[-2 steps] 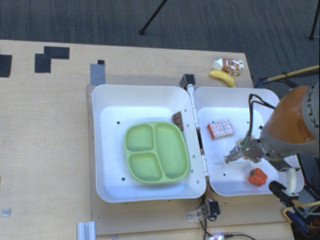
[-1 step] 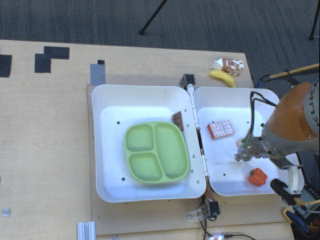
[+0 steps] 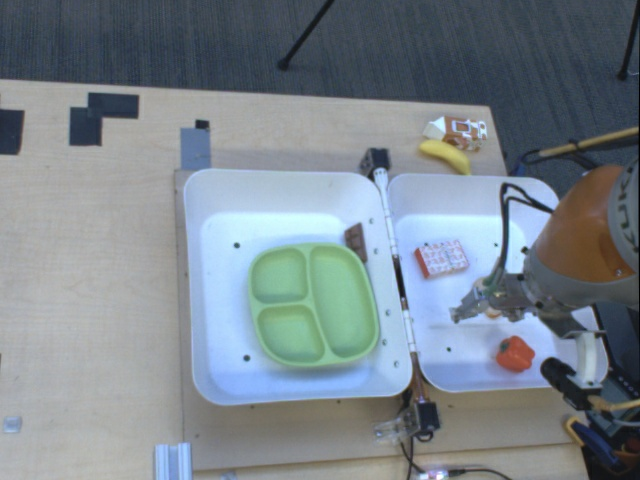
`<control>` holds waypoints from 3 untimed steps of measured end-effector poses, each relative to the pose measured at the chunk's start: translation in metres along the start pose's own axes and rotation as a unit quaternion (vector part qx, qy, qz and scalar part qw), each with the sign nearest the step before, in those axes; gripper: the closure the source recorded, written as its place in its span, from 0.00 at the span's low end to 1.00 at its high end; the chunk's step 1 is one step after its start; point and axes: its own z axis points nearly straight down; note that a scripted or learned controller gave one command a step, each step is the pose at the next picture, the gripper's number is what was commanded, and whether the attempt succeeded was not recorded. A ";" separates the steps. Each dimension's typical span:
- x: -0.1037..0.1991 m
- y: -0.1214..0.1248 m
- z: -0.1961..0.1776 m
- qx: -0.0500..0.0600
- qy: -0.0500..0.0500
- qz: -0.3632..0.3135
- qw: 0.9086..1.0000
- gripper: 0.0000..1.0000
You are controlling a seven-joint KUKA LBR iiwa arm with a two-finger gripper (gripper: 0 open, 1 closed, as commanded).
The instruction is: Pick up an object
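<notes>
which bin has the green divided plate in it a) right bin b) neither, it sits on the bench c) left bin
c: the green divided plate lies inside the left bin, while the right bin holds a small red-and-white packet and an orange-red object.

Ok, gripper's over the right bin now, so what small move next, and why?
Probably shift the gripper toward the orange-red object and lower onto it. The gripper sits over bare floor of the right bin with nothing under it; that object lies just below-right of it in the view, nearer than the red-and-white packet.
</notes>
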 end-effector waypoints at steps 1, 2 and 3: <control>0.039 -0.004 0.021 0.003 0.000 0.003 1.000 0.00; 0.039 -0.001 0.010 0.001 0.000 0.001 1.000 1.00; 0.039 -0.001 0.010 0.001 0.000 0.001 1.000 0.00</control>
